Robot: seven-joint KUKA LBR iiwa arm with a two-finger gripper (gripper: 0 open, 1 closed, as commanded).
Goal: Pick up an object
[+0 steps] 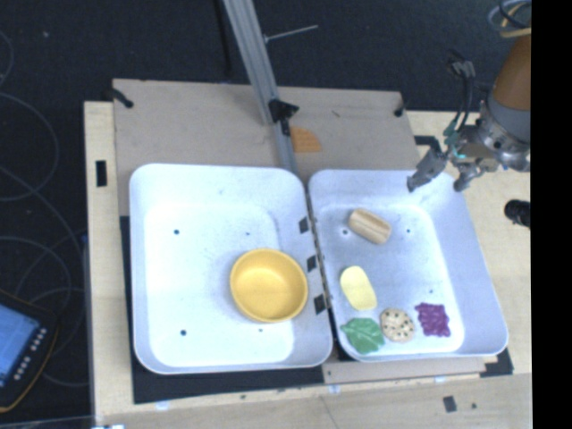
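Objects, 5, in right bin [465, 266]: bread roll [369, 226], yellow piece [357, 288], cookie [397, 324], leaf [362, 334], grapes [433, 319]. My gripper [441, 176]: spread open, holding nothing, above bin's far corner.

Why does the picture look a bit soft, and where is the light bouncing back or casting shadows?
In the camera view, the whole frame is slightly soft; the small cookie and purple piece lose detail. The right bin looks bright and washed near its middle. The yellow bowl casts a faint shadow in the left bin. The gripper throws a dim shadow on the bin's corner.
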